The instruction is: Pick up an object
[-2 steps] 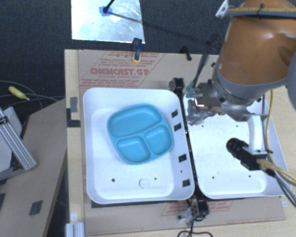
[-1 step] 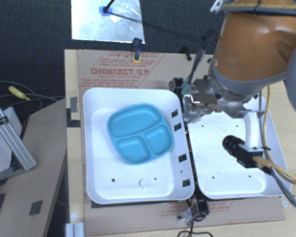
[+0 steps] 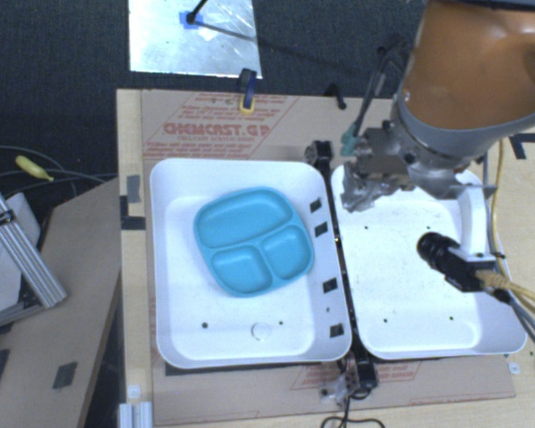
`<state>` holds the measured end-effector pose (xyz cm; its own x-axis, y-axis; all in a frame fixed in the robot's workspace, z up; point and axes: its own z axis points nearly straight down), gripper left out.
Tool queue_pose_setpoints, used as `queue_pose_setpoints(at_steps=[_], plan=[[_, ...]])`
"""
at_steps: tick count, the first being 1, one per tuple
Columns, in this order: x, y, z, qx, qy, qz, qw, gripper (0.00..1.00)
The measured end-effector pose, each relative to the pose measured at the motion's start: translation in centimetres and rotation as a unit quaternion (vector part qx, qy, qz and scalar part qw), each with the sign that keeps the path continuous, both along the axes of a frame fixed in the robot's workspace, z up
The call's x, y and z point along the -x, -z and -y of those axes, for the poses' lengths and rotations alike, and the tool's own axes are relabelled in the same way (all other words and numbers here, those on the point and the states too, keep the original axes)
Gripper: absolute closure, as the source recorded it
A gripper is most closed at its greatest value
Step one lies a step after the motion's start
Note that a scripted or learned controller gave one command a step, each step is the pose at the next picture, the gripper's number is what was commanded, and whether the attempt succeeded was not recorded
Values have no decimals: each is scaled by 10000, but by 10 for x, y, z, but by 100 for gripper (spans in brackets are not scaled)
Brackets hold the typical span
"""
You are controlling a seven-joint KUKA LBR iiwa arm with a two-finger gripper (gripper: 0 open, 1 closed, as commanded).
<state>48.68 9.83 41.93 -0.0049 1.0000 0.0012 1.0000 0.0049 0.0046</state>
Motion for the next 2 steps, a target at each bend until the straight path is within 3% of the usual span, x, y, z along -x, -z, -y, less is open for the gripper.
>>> queue_pose_setpoints(at_steps=[1,2], plan=[[-19,-21,-25,-4,-1,4,10000,100],[-20,29,-78,4,-18,-34,10000,100]])
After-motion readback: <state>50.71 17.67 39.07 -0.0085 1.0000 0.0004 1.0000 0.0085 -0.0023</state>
